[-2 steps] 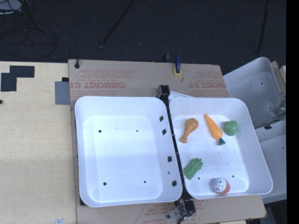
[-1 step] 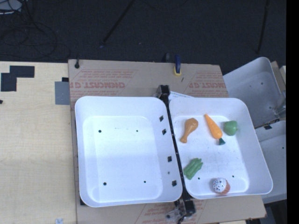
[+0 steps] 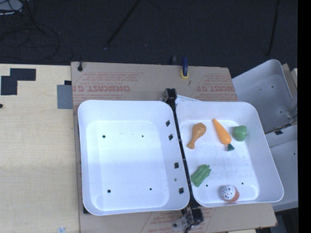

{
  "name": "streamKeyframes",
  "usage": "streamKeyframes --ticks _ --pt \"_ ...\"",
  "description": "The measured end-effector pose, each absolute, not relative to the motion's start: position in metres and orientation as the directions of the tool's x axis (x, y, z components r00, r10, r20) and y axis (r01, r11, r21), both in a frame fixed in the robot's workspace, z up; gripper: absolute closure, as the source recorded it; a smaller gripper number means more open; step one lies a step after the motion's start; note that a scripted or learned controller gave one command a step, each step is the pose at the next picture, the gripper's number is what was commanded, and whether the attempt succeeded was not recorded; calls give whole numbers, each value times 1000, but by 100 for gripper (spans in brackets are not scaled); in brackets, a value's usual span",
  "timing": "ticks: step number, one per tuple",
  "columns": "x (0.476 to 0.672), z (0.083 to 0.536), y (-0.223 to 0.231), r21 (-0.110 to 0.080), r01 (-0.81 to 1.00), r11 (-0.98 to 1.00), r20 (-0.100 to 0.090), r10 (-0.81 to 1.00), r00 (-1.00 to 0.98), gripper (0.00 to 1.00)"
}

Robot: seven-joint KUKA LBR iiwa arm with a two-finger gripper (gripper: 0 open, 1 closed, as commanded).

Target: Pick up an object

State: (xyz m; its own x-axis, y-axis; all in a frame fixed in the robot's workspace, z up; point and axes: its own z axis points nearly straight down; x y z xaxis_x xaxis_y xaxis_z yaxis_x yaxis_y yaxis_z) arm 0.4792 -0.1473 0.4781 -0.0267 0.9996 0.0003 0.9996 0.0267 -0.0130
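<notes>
Probably light, rigid, slick plastic: toy carrot [image 3: 222, 131] lying slantwise in far part of right bin [image 3: 265, 130], between drumstick [image 3: 196, 134] and green ball [image 3: 239, 132], best pinched across thick orange middle; cannot tell gripper state.

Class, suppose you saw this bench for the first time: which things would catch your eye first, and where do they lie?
The bright toy foods in the right bin stand out: an orange carrot beside a tan drumstick and a small green piece near its far side. Nearer the camera lie a green vegetable and a speckled white ball.
</notes>
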Motion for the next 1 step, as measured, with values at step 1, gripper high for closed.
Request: streamKeyframes --ticks 1 --pt "480 488 -147 -15 999 33 0 999 -33 100"
